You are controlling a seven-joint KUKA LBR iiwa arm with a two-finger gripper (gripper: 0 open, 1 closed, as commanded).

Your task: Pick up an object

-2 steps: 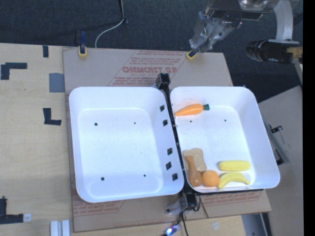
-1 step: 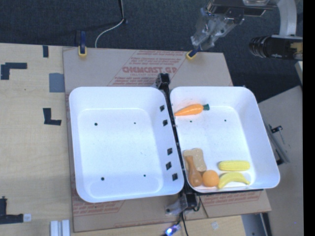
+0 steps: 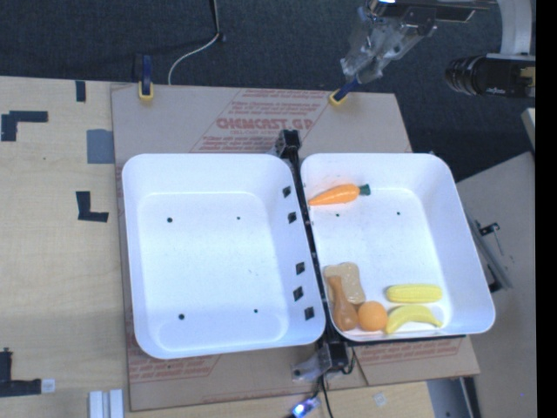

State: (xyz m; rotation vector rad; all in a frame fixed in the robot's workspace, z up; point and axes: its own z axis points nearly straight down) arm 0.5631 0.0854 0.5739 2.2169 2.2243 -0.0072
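White plastic bins sit side by side; the right bin (image 3: 452,233) holds every candidate: a toy carrot (image 3: 335,195) at its 11 o'clock, a tan bread piece (image 3: 344,284), an orange ball (image 3: 372,317), a corn cob (image 3: 413,293) and a banana (image 3: 412,319) clustered toward 6 o'clock. The gripper (image 3: 364,64) hangs high beyond the bins at 12 o'clock, carrying nothing; how wide its jaws stand I cannot tell. Judging by this, the approach step is in hand: next comes travel over one item, then descent.
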